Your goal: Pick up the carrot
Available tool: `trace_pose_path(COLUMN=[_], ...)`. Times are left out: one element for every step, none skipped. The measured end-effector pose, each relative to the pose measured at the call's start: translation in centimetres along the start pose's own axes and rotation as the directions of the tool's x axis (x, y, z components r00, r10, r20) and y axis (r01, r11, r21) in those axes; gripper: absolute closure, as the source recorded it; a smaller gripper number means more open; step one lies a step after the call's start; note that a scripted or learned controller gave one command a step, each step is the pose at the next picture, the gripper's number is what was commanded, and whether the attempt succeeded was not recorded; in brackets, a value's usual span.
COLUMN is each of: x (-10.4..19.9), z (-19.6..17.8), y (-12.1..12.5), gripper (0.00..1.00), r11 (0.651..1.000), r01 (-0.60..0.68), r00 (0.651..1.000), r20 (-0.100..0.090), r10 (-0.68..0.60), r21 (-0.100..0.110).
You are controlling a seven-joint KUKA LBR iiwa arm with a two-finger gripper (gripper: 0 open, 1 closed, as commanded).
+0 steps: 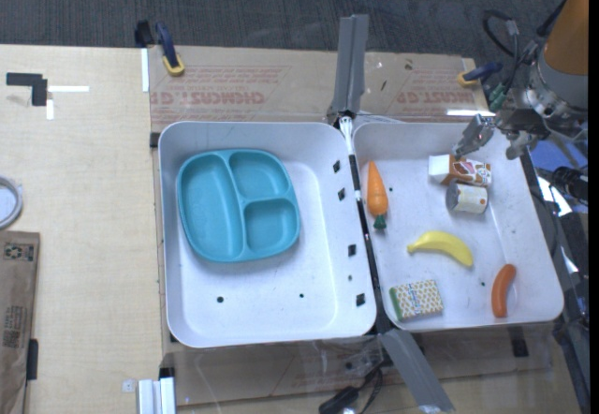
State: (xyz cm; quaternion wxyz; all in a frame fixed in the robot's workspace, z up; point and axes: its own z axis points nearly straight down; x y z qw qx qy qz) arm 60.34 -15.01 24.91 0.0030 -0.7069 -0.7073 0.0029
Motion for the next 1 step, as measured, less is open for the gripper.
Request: trace_pose_path(x=[2.29], z=[12.01], y=[4.3], gripper=[0.0], r11=[0.981], r01=[0.192], r00=[0.981], r20=[0.003], r10=[-0.192], r21=[-0.01])
